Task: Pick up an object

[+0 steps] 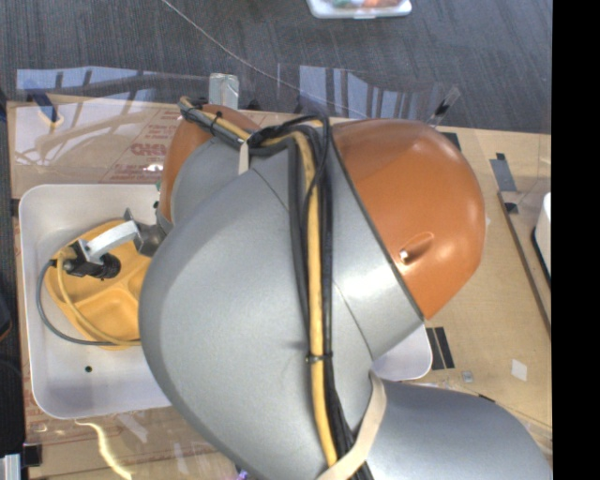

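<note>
Whether the fingers are spread or pressed together cannot be told, because the arm (281, 309) lies across the spot where they work. Its grey shell and the orange band (422, 216) take up the middle of the camera view and cover most of both bins. Of the left bin (33, 281), the left wall, the near rim and a strip of white floor can be seen; of the right bin (412, 361), just one rounded white corner peeks out under the orange band. One thing to pick up can be made out: a yellow object (108, 309), mustard in colour and crumpled-looking, lying on the floor of the left bin towards its far side. Its right part runs under the grey shell, so its full shape is hard to judge, and whether anything grips it cannot be seen. A small dark speck (89, 368) sits on the bin floor nearer the front rim, too small to identify. The brown desk (506, 309) shows to the right, with a dark tape strip (502, 174) on it. A white tray (361, 7) is cut off by the top edge.
</note>
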Controlling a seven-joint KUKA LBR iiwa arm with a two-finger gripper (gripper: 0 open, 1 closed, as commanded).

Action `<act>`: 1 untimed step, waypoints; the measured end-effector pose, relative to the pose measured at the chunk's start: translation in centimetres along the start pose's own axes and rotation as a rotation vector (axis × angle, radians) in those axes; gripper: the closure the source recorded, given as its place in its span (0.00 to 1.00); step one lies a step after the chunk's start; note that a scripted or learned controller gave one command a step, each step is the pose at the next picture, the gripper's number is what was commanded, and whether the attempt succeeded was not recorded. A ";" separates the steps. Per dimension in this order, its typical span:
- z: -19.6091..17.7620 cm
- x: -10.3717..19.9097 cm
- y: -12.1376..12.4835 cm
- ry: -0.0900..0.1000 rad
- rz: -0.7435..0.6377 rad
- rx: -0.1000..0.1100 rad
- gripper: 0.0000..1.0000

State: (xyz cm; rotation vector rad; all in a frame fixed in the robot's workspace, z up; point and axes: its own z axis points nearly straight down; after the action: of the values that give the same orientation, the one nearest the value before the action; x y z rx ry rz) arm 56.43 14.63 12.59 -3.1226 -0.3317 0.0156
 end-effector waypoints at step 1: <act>3.2 -0.5 -7.1 0.013 0.008 -0.007 1.00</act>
State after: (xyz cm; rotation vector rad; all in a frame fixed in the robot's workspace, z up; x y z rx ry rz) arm 54.46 21.43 9.42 -3.1293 -0.3194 -0.0063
